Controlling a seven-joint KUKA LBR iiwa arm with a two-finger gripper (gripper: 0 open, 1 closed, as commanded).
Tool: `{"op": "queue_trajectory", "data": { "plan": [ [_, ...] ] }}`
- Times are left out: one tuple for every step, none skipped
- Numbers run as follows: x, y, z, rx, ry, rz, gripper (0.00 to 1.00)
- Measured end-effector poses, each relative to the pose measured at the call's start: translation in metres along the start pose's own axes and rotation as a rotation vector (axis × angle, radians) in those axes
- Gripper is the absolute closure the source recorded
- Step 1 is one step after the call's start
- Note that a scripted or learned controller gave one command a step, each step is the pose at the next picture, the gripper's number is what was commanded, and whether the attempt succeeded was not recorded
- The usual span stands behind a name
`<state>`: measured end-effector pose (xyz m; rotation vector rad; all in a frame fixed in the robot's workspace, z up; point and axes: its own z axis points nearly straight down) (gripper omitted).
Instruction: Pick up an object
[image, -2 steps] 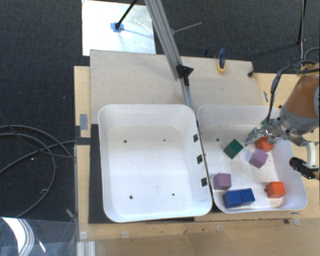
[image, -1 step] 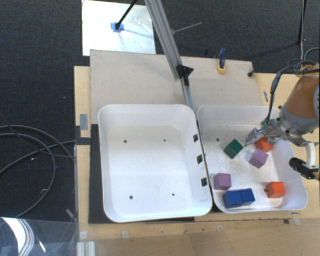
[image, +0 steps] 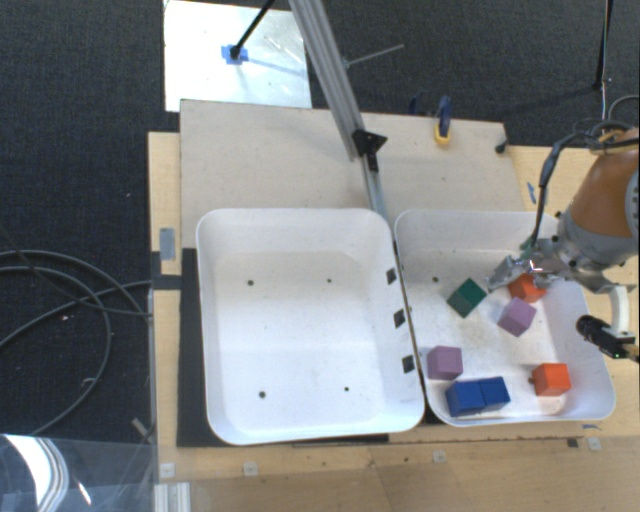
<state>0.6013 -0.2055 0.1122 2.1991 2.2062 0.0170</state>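
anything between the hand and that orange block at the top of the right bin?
Nothing visible does. The hand is already right over the orange block in the right white bin. The light purple cube sits close beside it, the green block farther off.

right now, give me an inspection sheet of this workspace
surface: two white bins side by side on a bench; left bin, right bin.
job's things: all in the right bin: green block, orange block under the gripper, two purple blocks, blue block, orange block near the front corner.
clutter: yellow clamp on the board's far edge.
grippers: gripper low over the far orange block; grasp cannot be judged.
cables: black loops on the floor, left.
surroundings: dark carpet, slanted metal pole.
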Motion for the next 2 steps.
{"op": "queue_trajectory", "data": {
  "plan": [
    [-0.0001, 0.0017, -0.011, -0.005, -0.003, -0.004, 1.0],
    [0.0004, 0.0019, -0.0108, -0.005, -0.003, -0.005, 0.0]
  ]
}}
